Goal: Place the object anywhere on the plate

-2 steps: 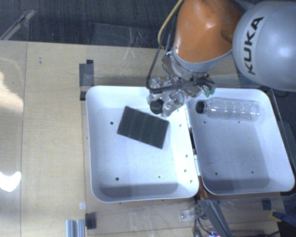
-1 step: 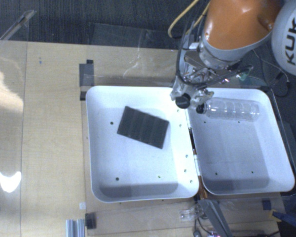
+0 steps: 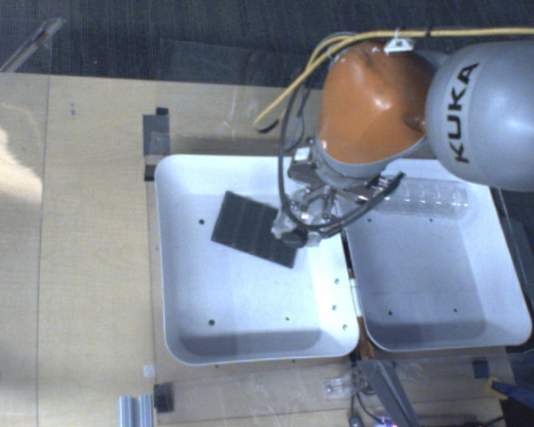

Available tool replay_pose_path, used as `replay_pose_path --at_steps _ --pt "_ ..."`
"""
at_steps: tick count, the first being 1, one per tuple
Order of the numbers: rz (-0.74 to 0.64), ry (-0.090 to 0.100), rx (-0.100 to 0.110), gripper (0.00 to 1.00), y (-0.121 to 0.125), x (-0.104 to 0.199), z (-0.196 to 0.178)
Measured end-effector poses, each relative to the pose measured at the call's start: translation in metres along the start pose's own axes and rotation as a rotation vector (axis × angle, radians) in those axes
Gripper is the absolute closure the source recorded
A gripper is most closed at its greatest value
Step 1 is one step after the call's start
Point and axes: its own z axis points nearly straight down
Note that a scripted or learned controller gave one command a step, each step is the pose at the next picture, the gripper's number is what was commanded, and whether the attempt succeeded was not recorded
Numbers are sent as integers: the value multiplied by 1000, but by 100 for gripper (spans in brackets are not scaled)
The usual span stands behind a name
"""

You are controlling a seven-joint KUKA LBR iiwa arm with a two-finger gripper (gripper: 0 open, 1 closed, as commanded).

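The grey arm with its orange band (image 3: 369,105) reaches in from the right, wrist bent downward over the left white bin (image 3: 187,318). Its tool (image 3: 294,225) sits at the right edge of a flat dark rectangular plate (image 3: 245,225) lying tilted in that bin; whether the tool is clenched or released I cannot tell.

Plate (image 3: 252,229) in left bin (image 3: 187,327)

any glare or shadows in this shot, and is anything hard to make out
Camera view: bright glare washes out the bench at far left; soft shadow lies along the left bin near wall; the arm's orange band carries a dull sheen; the gripper is small and cluttered over the dark plate, its fingers unreadable.
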Motion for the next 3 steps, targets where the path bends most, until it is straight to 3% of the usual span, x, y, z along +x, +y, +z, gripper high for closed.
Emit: replay_pose_path --at_steps 1,2,3 --pt "27 18 -85 100 -33 25 27" --pt "-191 -2 3 100 2 -2 1" --pt "-312 -2 7 100 -47 44 -48"
